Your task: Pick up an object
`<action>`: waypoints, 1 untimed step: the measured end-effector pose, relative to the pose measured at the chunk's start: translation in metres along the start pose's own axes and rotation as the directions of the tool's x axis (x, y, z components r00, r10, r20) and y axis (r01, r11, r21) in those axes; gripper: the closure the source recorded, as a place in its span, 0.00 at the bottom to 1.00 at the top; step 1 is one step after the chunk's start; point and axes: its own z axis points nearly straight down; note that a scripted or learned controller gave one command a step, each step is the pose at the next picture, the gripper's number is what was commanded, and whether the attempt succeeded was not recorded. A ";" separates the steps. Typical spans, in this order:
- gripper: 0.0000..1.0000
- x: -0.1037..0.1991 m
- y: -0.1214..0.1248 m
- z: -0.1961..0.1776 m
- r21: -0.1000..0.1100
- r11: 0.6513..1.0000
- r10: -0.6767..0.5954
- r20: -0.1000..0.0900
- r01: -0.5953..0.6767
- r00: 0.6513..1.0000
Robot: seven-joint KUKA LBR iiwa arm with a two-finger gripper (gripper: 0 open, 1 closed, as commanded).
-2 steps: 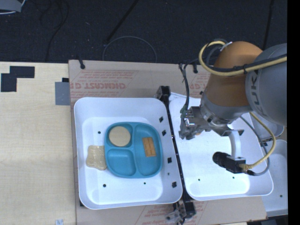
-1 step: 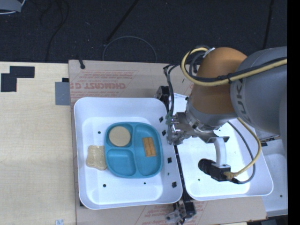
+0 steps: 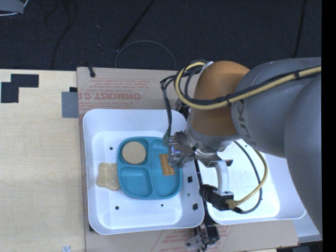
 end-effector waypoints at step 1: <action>0.00 -0.001 0.000 -0.001 -0.002 1.000 0.002 0.001 -0.002 1.000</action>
